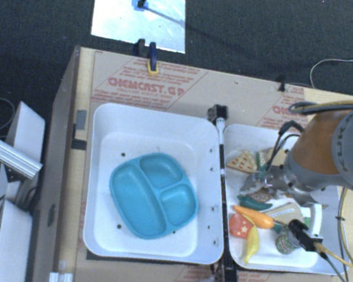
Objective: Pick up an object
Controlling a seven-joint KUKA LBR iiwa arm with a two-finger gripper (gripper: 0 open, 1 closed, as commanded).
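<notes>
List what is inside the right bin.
The right bin holds a carrot, tomato, banana, can and pizza slice. The arm covers whatever lies beneath it.

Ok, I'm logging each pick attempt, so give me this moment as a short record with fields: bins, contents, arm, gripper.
left bin: holds a blue divided plate, three compartments
right bin: holds a heap of toy food
right bin contents: carrot, tomato, banana, pizza slice, small can
arm: reaches in from the right, over the right bin
gripper: low over the heap, above the carrot
grasp: cannot tell
bench: printed cardboard sheet under both bins
</notes>
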